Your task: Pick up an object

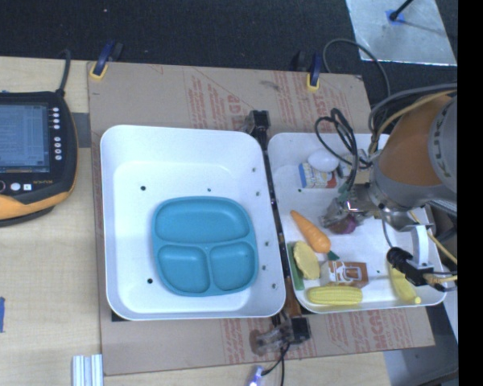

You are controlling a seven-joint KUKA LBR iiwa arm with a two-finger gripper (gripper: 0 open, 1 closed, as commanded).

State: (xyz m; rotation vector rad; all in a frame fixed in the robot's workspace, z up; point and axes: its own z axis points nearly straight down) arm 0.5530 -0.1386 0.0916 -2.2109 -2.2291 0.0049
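The right bin holds several toy foods. An orange carrot lies near its left wall, and a white bottle with a blue label lies at the back. A corn cob, a pale yellow piece and a small brown packet sit along the front, with a yellow banana-like piece at the front right. My gripper hangs low in the middle of this bin, right of the carrot, over a dark purplish object that it partly hides.
The left bin carries a blue divided plate. A tablet-like pendant lies on the bench at far left. Black cables loop over the right bin's back edge beside the arm.
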